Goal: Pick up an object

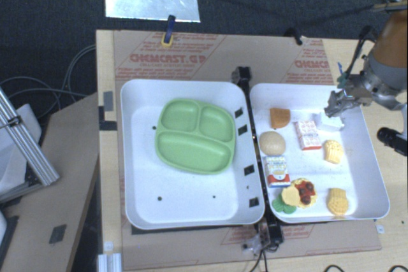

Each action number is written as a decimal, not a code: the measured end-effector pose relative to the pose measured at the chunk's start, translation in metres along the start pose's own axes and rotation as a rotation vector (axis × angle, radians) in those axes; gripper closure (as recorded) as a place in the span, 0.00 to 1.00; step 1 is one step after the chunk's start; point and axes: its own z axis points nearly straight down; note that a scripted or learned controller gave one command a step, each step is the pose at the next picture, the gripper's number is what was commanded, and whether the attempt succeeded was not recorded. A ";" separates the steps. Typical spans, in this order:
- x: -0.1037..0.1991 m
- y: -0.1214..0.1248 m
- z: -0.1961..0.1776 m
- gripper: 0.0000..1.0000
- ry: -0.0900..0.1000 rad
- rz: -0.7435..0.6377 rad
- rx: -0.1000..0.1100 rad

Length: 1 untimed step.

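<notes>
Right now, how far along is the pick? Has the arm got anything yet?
Nothing looks picked yet. The gripper hovers over the far right corner of the right bin, with no item seen between its fingers. The red-and-white packet, the bun and the corn piece lie in that bin. Descent, grasp and lift all remain.

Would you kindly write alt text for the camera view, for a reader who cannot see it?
A grey robot arm's gripper hovers over the right white bin, which holds several small toy food items. The left white bin holds a green divided plate. Both bins rest side by side on a cardboard-covered bench.
</notes>
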 end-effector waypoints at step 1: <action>0.054 -0.009 0.006 1.00 0.001 -0.001 0.000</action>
